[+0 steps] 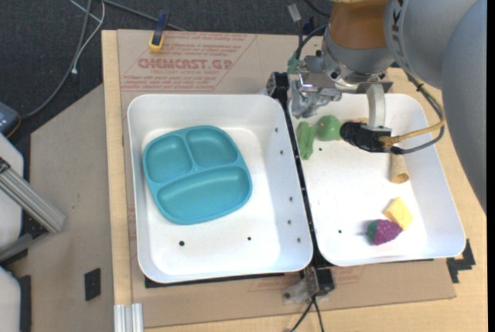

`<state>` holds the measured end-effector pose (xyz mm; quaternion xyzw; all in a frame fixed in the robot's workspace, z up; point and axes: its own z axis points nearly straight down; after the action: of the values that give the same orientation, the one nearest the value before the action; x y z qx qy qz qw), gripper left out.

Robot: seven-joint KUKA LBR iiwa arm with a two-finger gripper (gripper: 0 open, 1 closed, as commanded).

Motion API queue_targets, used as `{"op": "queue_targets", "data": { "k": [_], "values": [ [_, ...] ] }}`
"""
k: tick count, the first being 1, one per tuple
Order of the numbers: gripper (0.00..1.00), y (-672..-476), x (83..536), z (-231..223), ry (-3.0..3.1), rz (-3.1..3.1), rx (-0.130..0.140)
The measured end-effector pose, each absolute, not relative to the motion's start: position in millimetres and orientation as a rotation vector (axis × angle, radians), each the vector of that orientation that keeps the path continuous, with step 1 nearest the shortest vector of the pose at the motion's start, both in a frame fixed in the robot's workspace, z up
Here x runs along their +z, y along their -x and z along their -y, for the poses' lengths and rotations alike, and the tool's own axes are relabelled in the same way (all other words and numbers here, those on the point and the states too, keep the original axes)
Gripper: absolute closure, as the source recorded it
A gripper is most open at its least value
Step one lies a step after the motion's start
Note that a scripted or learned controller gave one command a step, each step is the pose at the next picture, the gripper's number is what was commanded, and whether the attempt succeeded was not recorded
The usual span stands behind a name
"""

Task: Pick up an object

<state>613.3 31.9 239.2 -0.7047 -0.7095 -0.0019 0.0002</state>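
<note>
I'm reaching in from the right, and my claw (309,100) is hanging over the far left corner of the right bin (348,191), right by the wall it shares with the left bin (267,222). From up here I cannot tell whether the claw is open or closed; the metal parts are blurring together against the rim. I am seeing nothing gripped in it.

Just below the claw, two green pieces are lying on the white floor. The long green piece (306,140) is lying along the dividing wall, and the rounded green piece (329,127) is sitting just beside it, toward the middle of the bin. These are the closest things to me.

Further along the same bin, a small tan cylinder (398,169) is lying near the right wall, well apart from the green pair. Down in the near right corner, a yellow block (400,211) is sitting with a purple cluster (382,231) touching it or nearly so; I cannot tell which.

Over in the left bin, a teal divided plate (197,172) is lying flat toward the left side, with three compartments facing up.

Both bins are resting on a cardboard sheet (186,63) with red print, and a blue clip (160,30) is gripping its far edge.
</note>
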Motion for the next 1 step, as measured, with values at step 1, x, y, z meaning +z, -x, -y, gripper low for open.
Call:
{"op": "queue_targets", "data": {
  "k": [1],
  "values": [
    [1.0, -623.5, 238.9, -83.7, 2.215, 2.227, -0.005]
  ]
}}
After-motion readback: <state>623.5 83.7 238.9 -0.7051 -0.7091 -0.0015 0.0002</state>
